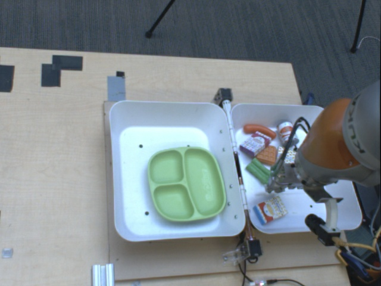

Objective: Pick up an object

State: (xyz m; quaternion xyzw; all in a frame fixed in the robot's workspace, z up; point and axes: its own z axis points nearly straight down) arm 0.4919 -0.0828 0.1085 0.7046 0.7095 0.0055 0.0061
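From the overhead camera you see the arm (339, 145) — grey with its orange band — reaching in from the right and covering much of the right bin (351, 216). The pincer (275, 183) sits low at the arm's left end, down among the objects, but its tips are too small and shadowed to read, so you cannot tell whether it is spread, pressed together or pinching anything.

Just beside the pincer on its left lies a green block (258, 170). Up from it rests an orange waffle-like piece (268, 155), touching a purple packet (254, 143). Further up lies a red sausage shape (259, 130), and beside that a small can (285, 129), partly hidden by the arm's cable. Below the pincer, a little apart, lies a red-and-white packet (269, 210). None of these visibly sits between the fingers.

Well to the pincer's left, the left bin (128, 159) holds a green divided plate (187, 184) with three compartments. The two bins touch along a shared edge.

Both rest on a pale wooden bench (53, 177) marked with dark tape patches — beyond its far edge you see grey carpet (250, 16) and thin black tripod legs (168, 8).
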